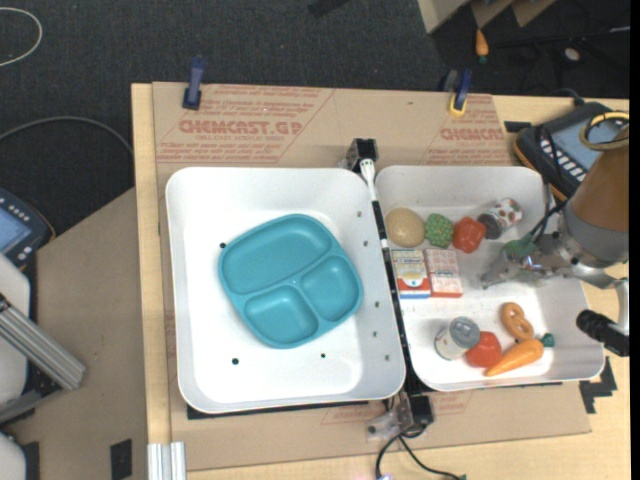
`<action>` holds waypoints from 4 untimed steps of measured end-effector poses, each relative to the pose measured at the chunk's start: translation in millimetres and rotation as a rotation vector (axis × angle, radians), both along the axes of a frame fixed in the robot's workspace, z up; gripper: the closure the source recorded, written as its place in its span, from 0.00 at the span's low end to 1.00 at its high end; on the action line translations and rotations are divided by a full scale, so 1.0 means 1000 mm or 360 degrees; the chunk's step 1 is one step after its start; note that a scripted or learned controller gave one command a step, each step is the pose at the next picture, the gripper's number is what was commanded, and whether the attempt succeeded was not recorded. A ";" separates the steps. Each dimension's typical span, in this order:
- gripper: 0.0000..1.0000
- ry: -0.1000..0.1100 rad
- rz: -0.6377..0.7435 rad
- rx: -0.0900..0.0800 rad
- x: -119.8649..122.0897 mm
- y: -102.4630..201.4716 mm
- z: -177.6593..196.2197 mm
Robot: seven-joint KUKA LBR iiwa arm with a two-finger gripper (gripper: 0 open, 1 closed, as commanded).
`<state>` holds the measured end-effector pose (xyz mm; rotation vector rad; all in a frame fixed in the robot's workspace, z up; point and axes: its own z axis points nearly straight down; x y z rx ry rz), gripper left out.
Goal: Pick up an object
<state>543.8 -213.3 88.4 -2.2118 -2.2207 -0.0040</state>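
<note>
Bench (260, 118) carries both bins. The left bin (190, 298) has just the teal plate (288, 280), so ignore that side. The arm (605, 208) is in from the right, wrist low over the right bin (470, 178), with the gripper (515, 263) in the open middle-right patch of the floor. You can't tell from this angle whether the claw is released or clenched: the metal blurs into the white floor. A small green bit (517, 249) sits right at the tip, and you can't tell whether it's a toy or part of the tool. Treat nothing as held.

All the candidates are in the right bin. The two cartons (427, 272) are side by side just left of the gripper. The carrot (515, 356) is at the near wall, touching a red piece (484, 350), which sits against the grey can (458, 336). The tan egg (405, 226), green lump (439, 229) and tomato (468, 233) are in a tight row along the far side. The spotted can (503, 214) is behind the gripper, and the pretzel ring (516, 320) is just in front of it.

My read is that you're at the reach/descend step, with the grasp not confirmed. The next move needs one committed target. The ring stands clear of the gripper and apart from its neighbours, so it looks like the cleanest pick. The row and the carrot cluster are packed enough to risk a double contact or a nudge. Close, lift straight up, and check that something actually comes up off the floor before you call it done.
</note>
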 end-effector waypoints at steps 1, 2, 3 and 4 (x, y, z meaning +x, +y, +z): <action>0.00 -0.0018 -0.0009 -0.0018 -0.030 -0.012 0.099; 0.00 -0.0006 -0.0010 -0.0011 -0.066 -0.011 0.128; 0.00 -0.0004 0.0000 -0.0010 -0.003 0.000 0.036; 0.00 -0.0017 -0.0011 -0.0018 -0.046 -0.012 0.131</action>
